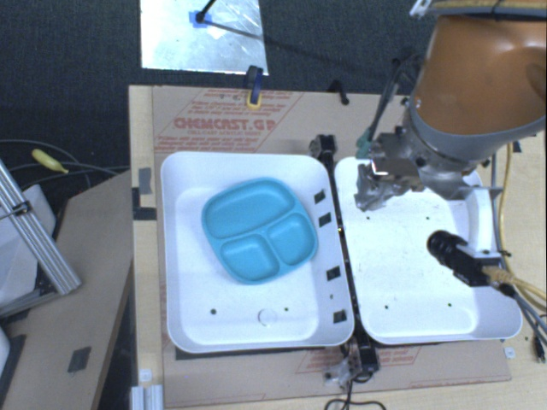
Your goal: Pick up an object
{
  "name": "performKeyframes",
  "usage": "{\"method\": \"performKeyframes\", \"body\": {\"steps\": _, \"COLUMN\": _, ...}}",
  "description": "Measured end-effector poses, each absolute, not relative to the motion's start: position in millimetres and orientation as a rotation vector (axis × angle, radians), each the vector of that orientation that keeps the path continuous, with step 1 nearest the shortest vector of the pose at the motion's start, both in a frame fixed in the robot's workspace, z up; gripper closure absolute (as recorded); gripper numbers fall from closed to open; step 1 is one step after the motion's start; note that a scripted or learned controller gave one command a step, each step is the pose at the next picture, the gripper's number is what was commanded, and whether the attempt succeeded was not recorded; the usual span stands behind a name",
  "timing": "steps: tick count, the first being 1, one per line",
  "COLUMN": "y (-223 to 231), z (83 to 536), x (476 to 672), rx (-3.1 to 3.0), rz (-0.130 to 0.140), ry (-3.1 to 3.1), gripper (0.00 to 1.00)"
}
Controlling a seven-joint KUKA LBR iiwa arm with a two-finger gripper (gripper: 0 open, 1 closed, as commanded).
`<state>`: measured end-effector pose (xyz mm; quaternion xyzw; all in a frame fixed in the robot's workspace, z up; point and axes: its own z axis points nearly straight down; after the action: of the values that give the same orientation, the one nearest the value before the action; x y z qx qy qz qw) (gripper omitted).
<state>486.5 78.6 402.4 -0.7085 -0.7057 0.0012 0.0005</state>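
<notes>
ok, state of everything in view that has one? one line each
blue divided plate: right way up, lying flat in the left bin, nothing in its three compartments.
left bin: holds the plate, about in its middle.
right bin: has the gripper over its far-left corner.
gripper: over the right bin, apart from the plate, which lies across the divide.

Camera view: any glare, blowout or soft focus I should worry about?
Camera view: light is even, shadows faint; right bin floor nearly blown out; glare on the shiny sheet at the top; the arm's orange band sits near the lens and looks soft; blue tray reads crisp.
</notes>
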Motion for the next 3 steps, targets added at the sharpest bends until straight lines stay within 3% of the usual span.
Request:
{"method": "performKeyframes", "body": {"steps": 1, "y": 105, "z": 449, "x": 491.8, "rx": -2.218, "rz": -0.008, "ry": -2.229, "gripper": 1.0}}
{"method": "performKeyframes", "body": {"steps": 2, "y": 105, "z": 425, "x": 492.3, "rx": -2.222, "rz": -0.002, "ry": -2.223, "gripper": 1.0}}
{"method": "performKeyframes", "body": {"steps": 3, "y": 168, "z": 453, "x": 503.5, "rx": -2.215, "rz": -0.009, "ry": -2.23, "gripper": 1.0}}
